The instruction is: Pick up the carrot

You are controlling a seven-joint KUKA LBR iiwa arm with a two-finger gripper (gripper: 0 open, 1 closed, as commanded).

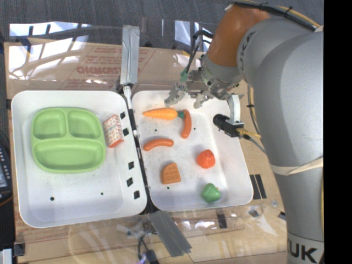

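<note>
The carrot (pixel 160 114) is orange with a small green top and lies flat near the back edge of the right bin (pixel 234 164), its tip pointing left. My gripper (pixel 186 98) hovers just behind and to the right of the carrot, over the bin's back rim. Its fingers are spread open and hold nothing. The left fingertip (pixel 172 97) hangs a little above the carrot's green end. The grey arm with its orange band (pixel 234 34) comes in from the upper right.
The right bin also holds two sausages (pixel 186 124) (pixel 158 144), a red tomato (pixel 206 159), a waffle piece (pixel 170 173) and a green pepper (pixel 210 192). In the left bin (pixel 22 164) sit a green divided plate (pixel 67 139) and a small striped can (pixel 113 131).
</note>
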